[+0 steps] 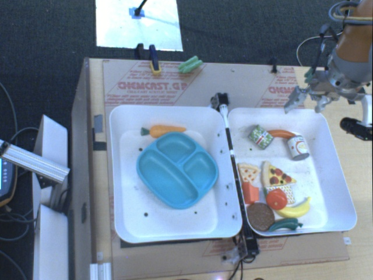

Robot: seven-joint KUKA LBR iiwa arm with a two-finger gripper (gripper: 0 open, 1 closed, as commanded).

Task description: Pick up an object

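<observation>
Now my claw (307,100) spread wide, holding nothing, above far edge of right bin (335,156). Inside, apart from claw: soup can (298,147) near far right corner, green can (260,136) just left, pizza slices (276,175) mid-bin, tomato (277,199), banana (296,208) near front edge. Left bin (125,174) carries blue divided plate (176,169), carrot (165,130).

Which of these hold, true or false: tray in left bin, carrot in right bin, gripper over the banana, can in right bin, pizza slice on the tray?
1. The blue tray lies in the left bin. True.
2. The carrot lies in the right bin. False: it lies in the left bin, beside the tray.
3. The gripper is over the banana. False: it is at the right bin's far edge.
4. The can is in the right bin. True.
5. The pizza slice is on the tray. False: it is in the right bin.
</observation>
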